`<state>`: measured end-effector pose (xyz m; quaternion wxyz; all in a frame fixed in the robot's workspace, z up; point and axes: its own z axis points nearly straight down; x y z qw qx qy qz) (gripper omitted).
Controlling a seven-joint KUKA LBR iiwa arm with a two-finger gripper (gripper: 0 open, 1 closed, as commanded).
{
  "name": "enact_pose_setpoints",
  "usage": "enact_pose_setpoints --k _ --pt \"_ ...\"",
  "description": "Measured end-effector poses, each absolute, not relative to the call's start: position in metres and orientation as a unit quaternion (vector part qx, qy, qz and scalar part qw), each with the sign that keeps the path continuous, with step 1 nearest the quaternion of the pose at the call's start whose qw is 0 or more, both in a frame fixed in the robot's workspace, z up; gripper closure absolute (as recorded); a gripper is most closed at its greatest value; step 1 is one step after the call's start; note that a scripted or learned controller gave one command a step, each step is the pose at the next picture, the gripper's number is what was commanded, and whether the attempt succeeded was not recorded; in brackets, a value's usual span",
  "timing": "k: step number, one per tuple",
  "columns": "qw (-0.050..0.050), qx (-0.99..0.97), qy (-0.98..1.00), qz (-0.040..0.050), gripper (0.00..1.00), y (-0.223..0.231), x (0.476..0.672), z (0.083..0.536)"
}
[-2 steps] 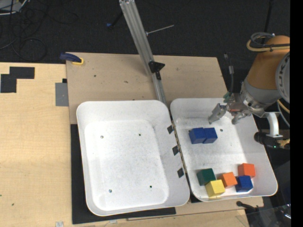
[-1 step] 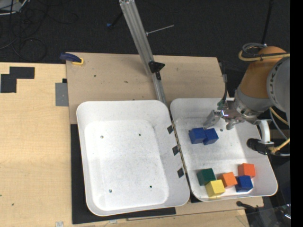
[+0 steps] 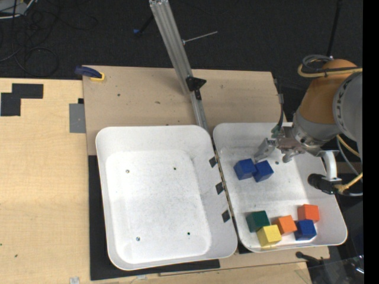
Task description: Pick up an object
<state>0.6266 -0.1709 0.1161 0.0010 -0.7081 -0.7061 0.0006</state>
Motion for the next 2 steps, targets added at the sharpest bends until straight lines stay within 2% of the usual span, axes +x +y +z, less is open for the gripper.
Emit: enact_pose_setpoints --k 1,2 --pt "0.001 -0.709 -0.705 0.0008 1.0 -0.172 0.627 0.125" --pt "-0.001 -0.708 -0.706 -0.0005 1.0 -0.177 0.623 0.17"
